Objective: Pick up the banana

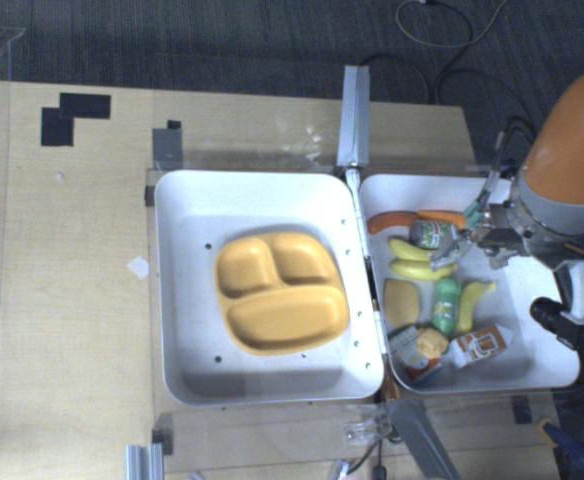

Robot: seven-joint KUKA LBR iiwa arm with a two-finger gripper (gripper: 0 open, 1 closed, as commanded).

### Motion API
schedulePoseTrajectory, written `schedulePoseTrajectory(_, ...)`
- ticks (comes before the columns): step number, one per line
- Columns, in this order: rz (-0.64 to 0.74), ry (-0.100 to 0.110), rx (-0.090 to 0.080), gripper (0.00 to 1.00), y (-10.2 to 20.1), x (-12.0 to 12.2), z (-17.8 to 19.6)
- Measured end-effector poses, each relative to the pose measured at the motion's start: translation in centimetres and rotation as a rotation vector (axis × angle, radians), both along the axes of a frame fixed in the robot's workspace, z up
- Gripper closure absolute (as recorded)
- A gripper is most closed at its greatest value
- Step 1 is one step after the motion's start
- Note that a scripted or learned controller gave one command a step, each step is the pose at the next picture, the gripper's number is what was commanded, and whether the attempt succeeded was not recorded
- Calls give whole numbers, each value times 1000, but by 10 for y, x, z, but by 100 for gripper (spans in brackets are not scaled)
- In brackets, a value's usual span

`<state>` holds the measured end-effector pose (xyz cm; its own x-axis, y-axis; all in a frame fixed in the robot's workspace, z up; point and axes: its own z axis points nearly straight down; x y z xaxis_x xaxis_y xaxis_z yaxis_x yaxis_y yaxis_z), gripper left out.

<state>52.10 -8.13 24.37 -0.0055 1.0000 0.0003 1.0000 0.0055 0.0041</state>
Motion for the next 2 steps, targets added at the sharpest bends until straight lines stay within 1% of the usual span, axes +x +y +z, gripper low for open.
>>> schedulePoseTrajectory(1,-50,2,0,0,-25,-1,-135)
schedulePoseTrajectory(2,-118,-7,-1,0,-81,-7,-154)
